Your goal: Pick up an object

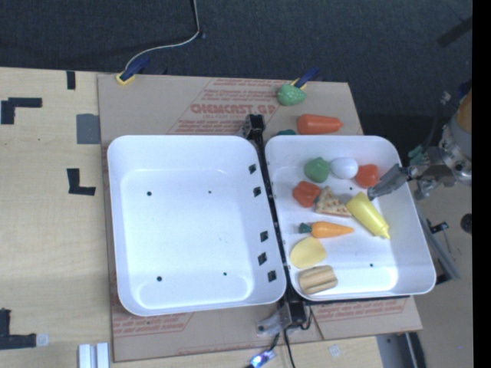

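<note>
The toys lay in the right bin (406, 278), and the yellow squeeze bottle (369, 215) near its middle served as the landmark. Touching the bottle's upper left was a pizza slice (331, 202); beyond that a red piece (305, 194). Above it sat a green lump (317, 169), a white egg (343, 167) and a red-orange ball (367, 175). Just below and left of it lay a carrot (331, 229), then a pale yellow disc (308, 252) and a bread roll (317, 279): nine toys, one of each. The pincer (381, 188) hung just above the bottle's upper end, close to the ball, dark and slanted; whether it was apart or together I could not tell. Left of the bottle stood the other bin (123, 205). On the worktop (46, 205) above both bins rested a second green lump (291, 93) and a long red-orange vegetable (318, 123).
</note>
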`<state>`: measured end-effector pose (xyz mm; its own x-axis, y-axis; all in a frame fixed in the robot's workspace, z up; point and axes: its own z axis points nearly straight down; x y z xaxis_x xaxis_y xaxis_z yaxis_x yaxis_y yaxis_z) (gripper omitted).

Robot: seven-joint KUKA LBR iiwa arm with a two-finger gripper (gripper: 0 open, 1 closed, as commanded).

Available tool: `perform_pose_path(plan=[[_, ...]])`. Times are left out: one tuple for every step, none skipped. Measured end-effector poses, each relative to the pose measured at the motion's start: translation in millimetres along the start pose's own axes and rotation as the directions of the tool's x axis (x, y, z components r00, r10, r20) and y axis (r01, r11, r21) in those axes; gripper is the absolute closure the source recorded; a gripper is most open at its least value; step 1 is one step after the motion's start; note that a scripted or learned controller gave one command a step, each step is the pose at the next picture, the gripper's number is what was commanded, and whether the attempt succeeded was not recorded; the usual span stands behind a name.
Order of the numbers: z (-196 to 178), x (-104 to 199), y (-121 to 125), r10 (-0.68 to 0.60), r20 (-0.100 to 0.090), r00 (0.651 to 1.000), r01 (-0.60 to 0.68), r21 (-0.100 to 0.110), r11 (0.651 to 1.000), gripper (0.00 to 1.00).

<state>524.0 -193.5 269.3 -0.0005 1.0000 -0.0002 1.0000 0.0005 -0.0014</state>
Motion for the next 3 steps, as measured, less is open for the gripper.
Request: perform_pose_path(plan=[[119.8, 21.9, -39.2, 0.001, -0.006, 1.000, -0.001, 0.014, 1.000, 0.00], [188.8, 72.6, 14.9, -0.005, -0.001, 1.000, 0.005, 0.000, 1.000, 0.00], [174.3, 69.5, 14.0, -0.001, 0.000, 1.000, 0.001, -0.002, 1.000, 1.00]])
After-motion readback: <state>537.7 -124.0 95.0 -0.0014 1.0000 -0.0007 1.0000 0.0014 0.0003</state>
